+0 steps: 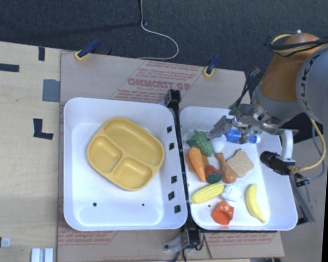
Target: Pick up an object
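- Jaws [227, 128] hang spread apart, grasping nothing, over the right bin [288, 195].
- Broccoli [200, 142] lies just left and below them.
- Bread [240, 163] sits below, carrot [197, 163] farther left.

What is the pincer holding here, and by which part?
Nothing visibly: the pincer hovers over the right bin's far end, above the green broccoli, nothing between its fingers.

Dark carpet [77, 13] beyond wooden bench [14, 161].
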You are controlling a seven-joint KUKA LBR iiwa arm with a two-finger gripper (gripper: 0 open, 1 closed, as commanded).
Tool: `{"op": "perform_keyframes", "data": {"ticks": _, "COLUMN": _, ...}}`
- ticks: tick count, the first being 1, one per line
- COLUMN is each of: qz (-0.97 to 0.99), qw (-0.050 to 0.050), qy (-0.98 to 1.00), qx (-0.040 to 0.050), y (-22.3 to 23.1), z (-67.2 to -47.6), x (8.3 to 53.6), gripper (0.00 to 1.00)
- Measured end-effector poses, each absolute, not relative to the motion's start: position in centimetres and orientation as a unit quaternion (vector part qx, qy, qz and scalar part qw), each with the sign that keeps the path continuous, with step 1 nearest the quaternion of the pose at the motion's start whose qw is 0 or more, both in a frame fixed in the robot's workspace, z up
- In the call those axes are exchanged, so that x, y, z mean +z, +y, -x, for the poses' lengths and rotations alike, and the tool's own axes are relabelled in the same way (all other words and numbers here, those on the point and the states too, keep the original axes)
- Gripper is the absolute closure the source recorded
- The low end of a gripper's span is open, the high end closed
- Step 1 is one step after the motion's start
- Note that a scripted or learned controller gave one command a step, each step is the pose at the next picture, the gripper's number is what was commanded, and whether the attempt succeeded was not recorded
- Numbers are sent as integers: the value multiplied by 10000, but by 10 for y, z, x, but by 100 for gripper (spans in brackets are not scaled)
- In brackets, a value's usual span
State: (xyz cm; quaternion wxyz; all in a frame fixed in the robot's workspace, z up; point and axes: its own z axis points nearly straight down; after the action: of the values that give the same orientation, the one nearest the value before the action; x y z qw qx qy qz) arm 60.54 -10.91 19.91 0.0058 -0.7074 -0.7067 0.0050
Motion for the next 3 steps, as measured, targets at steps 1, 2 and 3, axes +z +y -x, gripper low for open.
{"op": "perform_keyframes", "data": {"ticks": 1, "qz": 7066, "qw": 7, "qy": -7076, "qx": 10, "y": -109, "z": -608, "x": 206, "gripper": 0}}
{"op": "perform_keyframes", "data": {"ticks": 2, "qz": 7065, "qw": 32, "qy": -7077, "qx": 30, "y": -107, "z": -601, "x": 142, "gripper": 0}}
{"op": "perform_keyframes", "data": {"ticks": 3, "qz": 7061, "qw": 3, "qy": -7081, "qx": 6, "y": -106, "z": -602, "x": 90, "gripper": 0}}
